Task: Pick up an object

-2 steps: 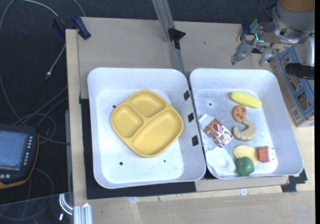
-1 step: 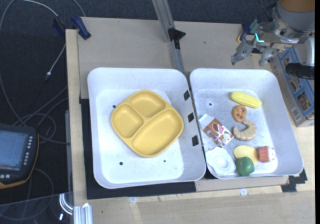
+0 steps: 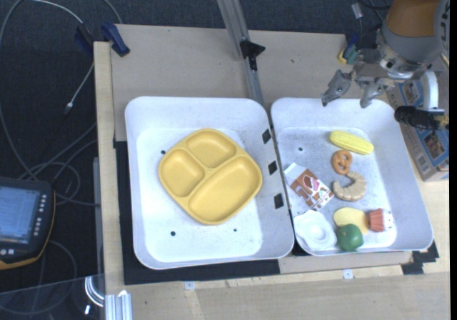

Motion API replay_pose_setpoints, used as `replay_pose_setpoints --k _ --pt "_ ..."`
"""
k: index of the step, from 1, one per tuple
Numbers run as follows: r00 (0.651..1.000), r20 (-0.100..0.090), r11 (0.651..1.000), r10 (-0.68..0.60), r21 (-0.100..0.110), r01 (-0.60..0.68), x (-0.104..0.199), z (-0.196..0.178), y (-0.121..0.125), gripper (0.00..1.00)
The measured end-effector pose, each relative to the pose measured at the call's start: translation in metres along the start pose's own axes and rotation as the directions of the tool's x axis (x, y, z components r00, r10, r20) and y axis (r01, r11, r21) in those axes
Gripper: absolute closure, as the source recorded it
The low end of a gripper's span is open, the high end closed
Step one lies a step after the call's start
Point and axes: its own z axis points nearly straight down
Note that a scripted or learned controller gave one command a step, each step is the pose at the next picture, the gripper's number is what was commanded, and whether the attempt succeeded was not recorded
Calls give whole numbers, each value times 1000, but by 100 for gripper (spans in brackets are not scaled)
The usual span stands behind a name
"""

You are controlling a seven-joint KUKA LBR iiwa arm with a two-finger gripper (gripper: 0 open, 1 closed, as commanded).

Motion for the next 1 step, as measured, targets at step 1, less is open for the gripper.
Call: replay_pose_setpoints --k 1 --pt "1000 -1 1000 0 2 0 3 61 -6 0"
